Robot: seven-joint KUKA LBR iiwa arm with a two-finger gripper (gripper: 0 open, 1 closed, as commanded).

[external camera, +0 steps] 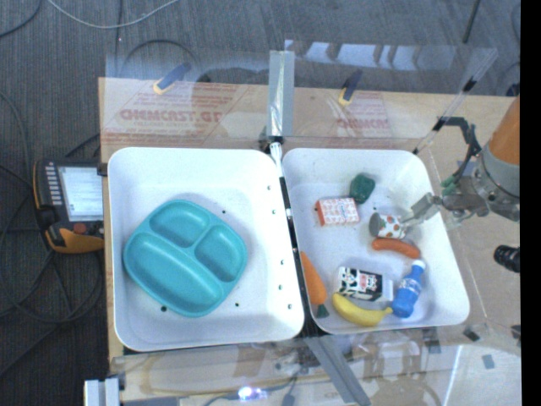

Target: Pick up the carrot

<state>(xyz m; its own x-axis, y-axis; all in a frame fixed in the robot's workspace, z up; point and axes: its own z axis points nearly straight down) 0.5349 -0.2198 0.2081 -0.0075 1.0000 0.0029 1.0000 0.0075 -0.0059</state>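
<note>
at the right bin's left wall, a carrot poorly placed for a grab

against the left wall of the right bin (439,227) lay the carrot (314,281), orange, its long axis running near to far, its near end close beside the banana (362,309). the gripper (420,209) hung over the far right part of that bin, well apart from the carrot, next to the small printed can (388,224) and just beyond the orange sausage (396,247). whether the hand was spread or closed could not be told at this size; nothing was seen held in it.

several things could have gone wrong from there. the carrot hugged the wall, so one finger would likely have struck the rim or found no room to get beside it. the sausage, similar in colour and shape and much nearer the gripper, might have been taken by mistake. a path across the bin passed the milk carton (359,283), the blue bottle (409,289) and the red-and-white box (336,211), any of which a low approach might have knocked. the banana might have been caught together with the carrot's near end. the teal plate (186,256) in the left bin (127,311) lay clear of all this.
</note>
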